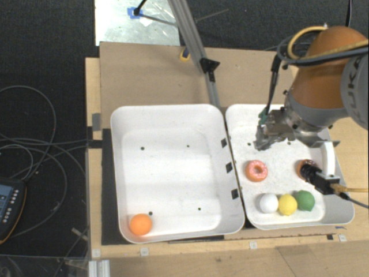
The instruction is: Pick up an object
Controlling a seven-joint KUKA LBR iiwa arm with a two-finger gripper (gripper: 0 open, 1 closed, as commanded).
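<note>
Left bin: shallow white plastic bin (167, 120) holding one orange ball (140, 224) in its near left corner; four small dark dots mark the floor.
Right bin: matching white bin (242, 120), touching the left one along the middle edge.
Right bin contents: a pink-iced ring doughnut (256, 171) near the centre; a chocolate-brown doughnut (306, 168) towards the right wall, partly hidden by a white-and-black fitting; along the near wall a row of three balls, white (268, 203), yellow (287, 205) and green (304, 201), each touching its neighbour.
End effector: dark two-finger end effector (264, 140) over the far part of the right bin, beyond the pink doughnut (whether its tips are spread or pressed together, I cannot tell); nothing seen between them.
Surface: tan board (150, 74) under both bins.
</note>
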